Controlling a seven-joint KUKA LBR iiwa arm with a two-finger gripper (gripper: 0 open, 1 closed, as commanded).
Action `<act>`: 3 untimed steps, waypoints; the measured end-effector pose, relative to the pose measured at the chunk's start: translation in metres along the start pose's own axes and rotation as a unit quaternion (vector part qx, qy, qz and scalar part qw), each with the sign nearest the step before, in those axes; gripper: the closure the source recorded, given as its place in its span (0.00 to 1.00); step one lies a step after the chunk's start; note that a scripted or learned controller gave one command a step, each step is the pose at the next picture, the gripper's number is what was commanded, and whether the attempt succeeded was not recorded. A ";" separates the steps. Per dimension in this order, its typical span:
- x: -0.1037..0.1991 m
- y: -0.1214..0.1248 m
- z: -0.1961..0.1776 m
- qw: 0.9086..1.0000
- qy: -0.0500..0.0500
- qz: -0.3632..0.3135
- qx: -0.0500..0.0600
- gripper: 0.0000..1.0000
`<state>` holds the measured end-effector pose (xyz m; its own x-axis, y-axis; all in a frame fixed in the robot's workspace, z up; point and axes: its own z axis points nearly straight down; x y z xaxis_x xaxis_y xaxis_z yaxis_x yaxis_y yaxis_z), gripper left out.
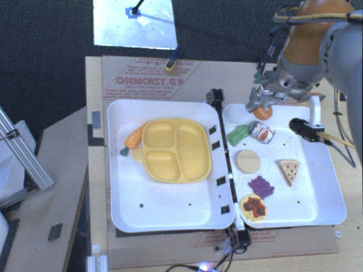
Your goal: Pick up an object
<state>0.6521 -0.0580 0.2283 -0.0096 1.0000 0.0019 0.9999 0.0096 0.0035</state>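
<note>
A small orange toy (263,114) sits at the back of the right bin (332,208), near the back wall. It looks round, so it has no long side and points no way that can be seen. The top of it is hidden under the gripper (258,103), which is right over it and looks to be touching it. It is hard to tell if the gripper is open or closed on the toy.

Just in front of the orange toy lie a green toy (238,134) and a little red and white can (262,132), side by side. The green toy lies slanted, with one end toward the wall between the bins. Farther front are a round tan cookie (248,161), a pizza slice (289,171), purple grapes (261,186) and a small yellow plate with red food (253,207). The right side of this bin has the most bare floor.

The grey and orange arm (317,38) is cut off at the right edge.

In the left bin (130,208) a yellow tray with three parts (173,150) lies in the middle. A toy carrot (134,136) touches its left edge, slanted. Both bins sit on the table (95,152).
</note>
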 end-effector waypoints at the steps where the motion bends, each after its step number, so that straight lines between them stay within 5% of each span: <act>1: 0.040 0.012 0.002 1.000 -0.001 0.001 0.000 1.00; 3: 0.051 0.014 0.007 1.000 -0.001 0.002 0.001 1.00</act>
<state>0.6658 -0.0069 0.2211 -0.0056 1.0000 -0.0005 1.0000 0.0056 0.0022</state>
